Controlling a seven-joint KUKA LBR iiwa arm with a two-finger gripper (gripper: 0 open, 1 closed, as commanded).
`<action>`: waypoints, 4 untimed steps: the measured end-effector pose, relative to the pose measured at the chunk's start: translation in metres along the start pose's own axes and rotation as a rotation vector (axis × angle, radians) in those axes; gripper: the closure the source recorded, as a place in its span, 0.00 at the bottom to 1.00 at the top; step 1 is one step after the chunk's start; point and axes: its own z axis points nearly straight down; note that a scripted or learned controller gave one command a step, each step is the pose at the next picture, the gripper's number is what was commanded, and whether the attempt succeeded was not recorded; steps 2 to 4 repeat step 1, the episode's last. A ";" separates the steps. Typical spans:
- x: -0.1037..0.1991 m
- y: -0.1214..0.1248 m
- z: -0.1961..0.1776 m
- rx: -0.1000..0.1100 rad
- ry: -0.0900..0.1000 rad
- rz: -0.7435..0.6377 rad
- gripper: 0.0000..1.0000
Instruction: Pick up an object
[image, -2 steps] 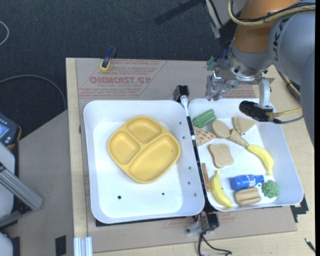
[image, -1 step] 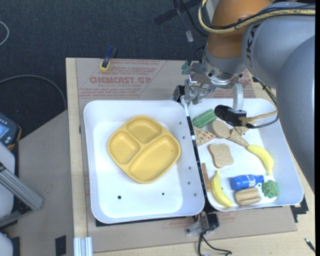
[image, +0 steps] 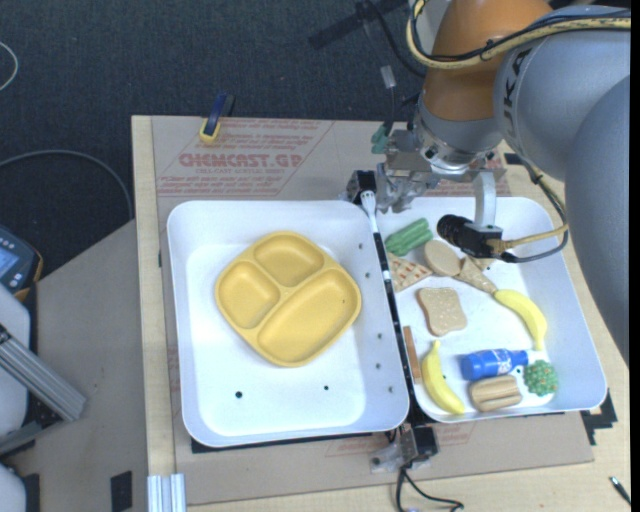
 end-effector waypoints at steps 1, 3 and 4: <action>0.006 0.005 -0.008 -0.006 0.000 -0.001 1.00; 0.006 0.005 -0.008 -0.006 0.000 -0.001 1.00; 0.006 0.005 -0.008 -0.006 0.000 -0.001 1.00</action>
